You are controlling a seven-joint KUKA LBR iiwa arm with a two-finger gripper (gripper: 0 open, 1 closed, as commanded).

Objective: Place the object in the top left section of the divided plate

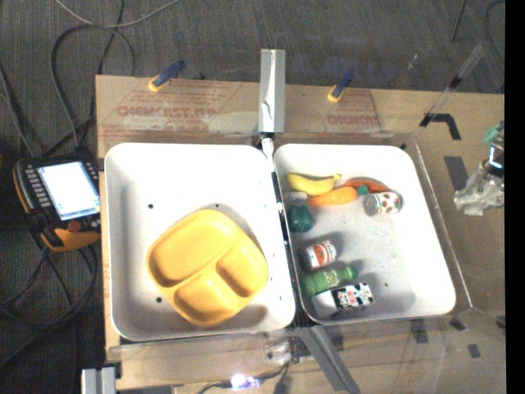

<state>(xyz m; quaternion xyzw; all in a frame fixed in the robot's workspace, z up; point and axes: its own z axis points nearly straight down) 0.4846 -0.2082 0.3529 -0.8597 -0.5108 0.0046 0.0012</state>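
Over in the right bin (426,245) we've got banana (310,182), carrot (335,196) and cans jammed together, so we could easily snag two. Yellow plate (209,265) sits tilted in the left bin (123,212). Gripper (482,189) at the right edge is probably empty; can't tell its state.

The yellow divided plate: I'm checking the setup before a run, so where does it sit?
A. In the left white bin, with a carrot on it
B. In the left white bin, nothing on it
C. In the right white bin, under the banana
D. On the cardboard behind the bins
B: the yellow divided plate lies alone in the left white bin, its sections bare.
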